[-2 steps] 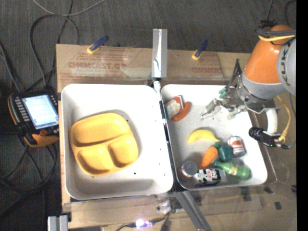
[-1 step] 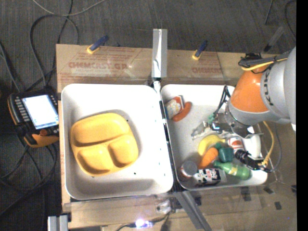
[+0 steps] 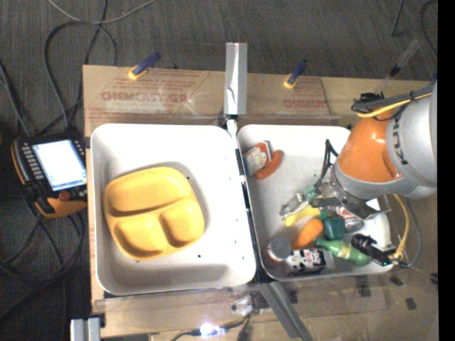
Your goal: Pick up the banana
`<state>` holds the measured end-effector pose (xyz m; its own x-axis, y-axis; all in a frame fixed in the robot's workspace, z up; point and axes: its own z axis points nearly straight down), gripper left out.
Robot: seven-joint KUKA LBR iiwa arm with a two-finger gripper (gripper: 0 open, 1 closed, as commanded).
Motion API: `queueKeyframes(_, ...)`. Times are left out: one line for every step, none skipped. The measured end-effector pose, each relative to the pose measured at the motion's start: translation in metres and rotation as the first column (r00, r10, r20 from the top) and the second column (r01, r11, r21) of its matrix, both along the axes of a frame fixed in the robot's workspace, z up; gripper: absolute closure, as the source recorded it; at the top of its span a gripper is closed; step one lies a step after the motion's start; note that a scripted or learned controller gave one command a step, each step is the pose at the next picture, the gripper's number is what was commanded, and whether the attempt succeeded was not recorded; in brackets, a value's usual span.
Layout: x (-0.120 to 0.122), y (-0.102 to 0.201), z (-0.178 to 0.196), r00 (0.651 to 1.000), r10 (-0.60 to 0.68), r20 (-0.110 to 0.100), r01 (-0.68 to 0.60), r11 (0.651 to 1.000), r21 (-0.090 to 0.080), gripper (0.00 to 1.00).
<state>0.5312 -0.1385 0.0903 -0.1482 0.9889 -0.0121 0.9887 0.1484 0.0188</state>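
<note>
Your gripper (image 3: 304, 203) sits low in the right bin (image 3: 284, 169), its fingers seemingly closed around the banana (image 3: 298, 214), though clutter blurs this. The banana lies just above-left of the carrot (image 3: 308, 233). A green bottle (image 3: 341, 247) lies right of the carrot.

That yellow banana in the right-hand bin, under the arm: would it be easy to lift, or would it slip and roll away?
The banana looks like a small, smooth plastic toy, so probably light and stiff, perhaps slippery. Its curved shape might let it rock or swivel when nudged. It lies close to the carrot and the green bottle, which could get in the way.
</note>
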Motion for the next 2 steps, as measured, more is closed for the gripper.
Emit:
queueKeyframes(0.0, 0.002, 0.005, 1.0, 0.002, -0.006, -0.002, 1.0, 0.004, 1.0)
queueKeyframes(-0.019, 0.092, 0.09, 0.997, -0.069, -0.028, 0.07, 0.998, 0.008, 1.0)
